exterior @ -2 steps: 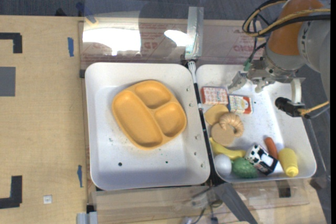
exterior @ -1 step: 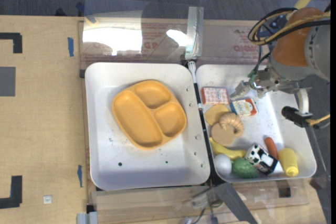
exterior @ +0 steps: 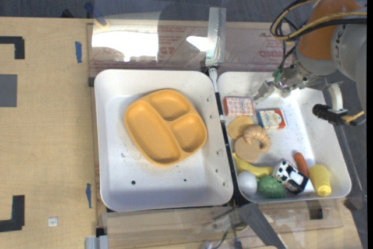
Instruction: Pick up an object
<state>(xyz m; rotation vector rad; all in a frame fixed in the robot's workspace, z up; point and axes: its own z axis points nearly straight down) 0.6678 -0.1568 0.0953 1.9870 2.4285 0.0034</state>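
At the far right corner of the worktop, the grey arm (exterior: 341,46) with its orange band reaches in over the right bin (exterior: 338,143). End effector (exterior: 278,84) hangs above that bin's far edge; cannot tell how far open it is, and nothing shows in its grasp. Right bin holds the clutter: a red-patterned packet (exterior: 239,107) and a small blue-and-white carton (exterior: 271,118) near the far side, a croissant (exterior: 257,137) mid-bin, a banana (exterior: 252,166) beside it. Along the near edge: white egg (exterior: 247,182), green vegetable (exterior: 271,186), black-and-white toy (exterior: 289,175), carrot (exterior: 301,162), yellow bottle (exterior: 321,179) (all packed close, several touching). Left bin (exterior: 111,143) carries a yellow divided plate (exterior: 166,125), lying flat near its centre.
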